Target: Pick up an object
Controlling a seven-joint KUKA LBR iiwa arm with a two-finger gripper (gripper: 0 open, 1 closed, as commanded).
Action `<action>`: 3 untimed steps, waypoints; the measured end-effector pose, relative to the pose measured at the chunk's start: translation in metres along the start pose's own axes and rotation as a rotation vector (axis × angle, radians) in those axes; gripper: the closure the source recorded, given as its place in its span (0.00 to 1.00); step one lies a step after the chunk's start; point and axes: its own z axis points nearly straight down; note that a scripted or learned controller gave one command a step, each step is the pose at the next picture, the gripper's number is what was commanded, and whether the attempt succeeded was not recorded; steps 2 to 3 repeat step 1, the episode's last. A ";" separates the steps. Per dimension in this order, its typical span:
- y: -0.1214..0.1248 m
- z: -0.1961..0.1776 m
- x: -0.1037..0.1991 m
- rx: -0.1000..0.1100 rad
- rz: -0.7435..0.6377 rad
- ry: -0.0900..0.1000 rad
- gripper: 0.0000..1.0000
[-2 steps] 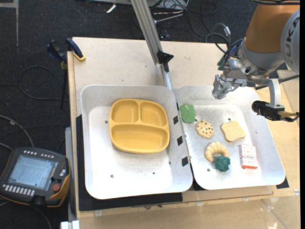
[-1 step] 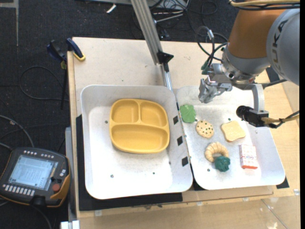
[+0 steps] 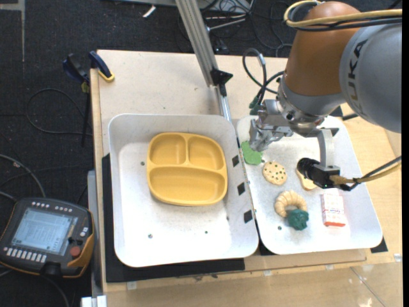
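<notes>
We see a yellow divided plate [image 3: 187,169] in the white left bin [image 3: 128,190]. In the white right bin [image 3: 358,229] lie a green piece [image 3: 251,154], a tan cookie [image 3: 275,173] with dark dots, a beige ring [image 3: 291,202], a teal lump [image 3: 297,219] and a white-and-red box [image 3: 332,208]. The bench [image 3: 153,82] is pale tan.

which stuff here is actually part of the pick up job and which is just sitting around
Part of the job:
- gripper, low over the right bin
- green piece just under it
- spotted cookie
- croissant
- dark green lump
- small white and red box

Just lying about:
- yellow divided tray in the left bin
- teach pendant
- blue and yellow clamp
</notes>
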 end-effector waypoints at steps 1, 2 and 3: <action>-0.017 0.001 0.051 -0.001 -0.001 0.000 1.00; -0.017 0.001 0.051 -0.001 -0.001 0.000 1.00; -0.017 0.001 0.051 -0.001 -0.001 0.000 1.00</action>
